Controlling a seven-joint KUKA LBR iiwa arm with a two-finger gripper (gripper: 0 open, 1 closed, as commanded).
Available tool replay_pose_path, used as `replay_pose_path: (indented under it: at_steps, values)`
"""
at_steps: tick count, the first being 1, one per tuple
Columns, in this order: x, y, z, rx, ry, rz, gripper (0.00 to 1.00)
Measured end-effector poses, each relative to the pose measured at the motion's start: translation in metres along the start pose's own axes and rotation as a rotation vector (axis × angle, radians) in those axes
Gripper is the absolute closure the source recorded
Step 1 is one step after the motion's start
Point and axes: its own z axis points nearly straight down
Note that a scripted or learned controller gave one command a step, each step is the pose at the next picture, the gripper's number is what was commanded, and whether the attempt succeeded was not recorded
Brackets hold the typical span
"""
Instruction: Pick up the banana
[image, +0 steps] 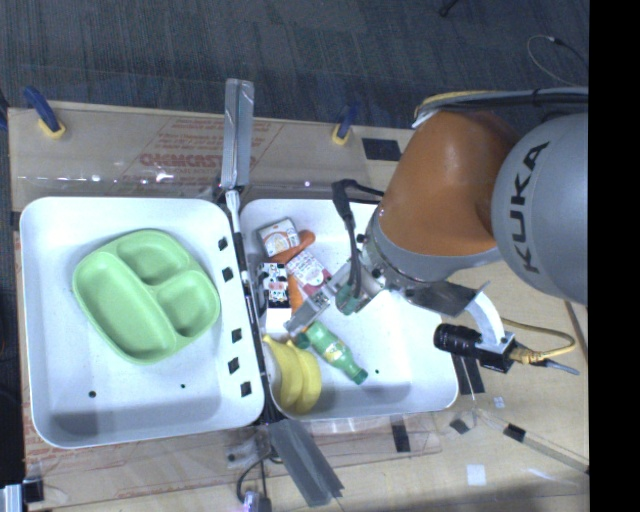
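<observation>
The yellow banana (296, 376) lies in the near left corner of the right bin (420, 395), against the divider wall. A green bottle (336, 353) lies just to its right, almost touching it. My gripper (328, 303) hangs over the middle of the right bin, above the bottle's far end and a short way beyond the banana. The big orange and grey wrist hides much of the bin's right half. I see nothing held in the gripper.
Small packets (281, 241) and a black-and-white box (274, 286) crowd the far left of the right bin, along with an orange item (303, 241). A green divided plate (148, 293) sits in the left bin (60, 400).
</observation>
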Motion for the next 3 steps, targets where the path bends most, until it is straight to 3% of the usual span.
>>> replay_pose_path:
  at_steps: [1,2,3]
  values:
    - [0.006,0.002,0.092,0.004,0.005,-0.256,0.0]
    - [-0.056,-0.042,0.183,0.003,0.005,-0.335,0.0]
    - [-0.057,-0.039,0.172,0.0,0.003,-0.341,1.0]
